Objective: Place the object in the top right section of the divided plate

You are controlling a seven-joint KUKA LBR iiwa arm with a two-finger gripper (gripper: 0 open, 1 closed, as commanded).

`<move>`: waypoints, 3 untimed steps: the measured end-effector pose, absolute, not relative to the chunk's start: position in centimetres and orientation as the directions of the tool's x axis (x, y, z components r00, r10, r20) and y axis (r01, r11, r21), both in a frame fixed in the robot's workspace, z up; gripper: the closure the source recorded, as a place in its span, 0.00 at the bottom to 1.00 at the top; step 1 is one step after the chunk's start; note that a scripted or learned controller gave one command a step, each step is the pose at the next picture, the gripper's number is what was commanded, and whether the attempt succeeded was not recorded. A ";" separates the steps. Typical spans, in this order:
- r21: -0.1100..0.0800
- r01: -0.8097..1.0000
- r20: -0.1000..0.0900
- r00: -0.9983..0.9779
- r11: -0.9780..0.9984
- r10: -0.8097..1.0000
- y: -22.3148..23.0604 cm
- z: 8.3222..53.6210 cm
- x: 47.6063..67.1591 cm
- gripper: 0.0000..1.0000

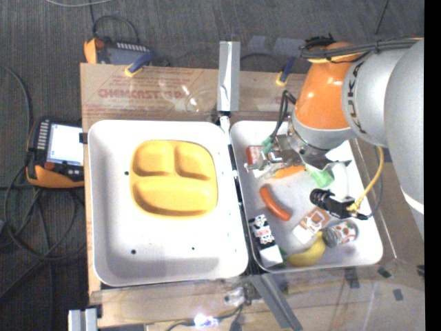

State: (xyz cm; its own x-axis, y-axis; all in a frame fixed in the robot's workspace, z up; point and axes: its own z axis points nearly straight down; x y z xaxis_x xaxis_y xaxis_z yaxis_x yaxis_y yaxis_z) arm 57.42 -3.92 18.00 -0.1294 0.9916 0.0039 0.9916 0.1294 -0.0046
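The grey arm [386, 88] with its orange band [324, 95] rises closest to the lens, filling the upper right of the frame and reaching down into the right bin [372, 250]. Its gripper [275, 158] sits low over the upper left part of that bin, among the clutter; whether the claw is spread or closed, or has hold of anything, cannot be told, since the wrist covers it from above.

Below it, on the floor of the right bin, an orange carrot [288, 173] lies just beside the gripper, with a green piece [322, 178] to its right. A red-orange sausage [275, 203] lies slantwise in the middle of the bin, apart from the gripper. Toward the lower edge are a black-and-white cow-patterned carton [260, 229], a yellow banana [307, 253], a white and orange box [312, 223] and a small can [341, 234].

In the left bin [110, 254], the yellow divided plate [174, 178] sits in the upper middle. Its top right section [193, 161] holds nothing, as do its other two sections.

Beyond the bins, a brown cardboard sheet [138, 92] lies along the upper edge of the bench, and a handheld pendant [58, 150] rests at the far left of the frame on the dark carpet [41, 40].
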 end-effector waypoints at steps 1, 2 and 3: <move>-0.009 0.999 0.003 0.051 -0.051 0.999 -5.1 18.0 51.2 1.00; -0.016 0.999 0.005 0.044 -0.044 0.999 -4.9 18.5 51.3 1.00; -0.009 0.998 0.000 0.063 -0.063 0.998 0.3 20.8 48.4 1.00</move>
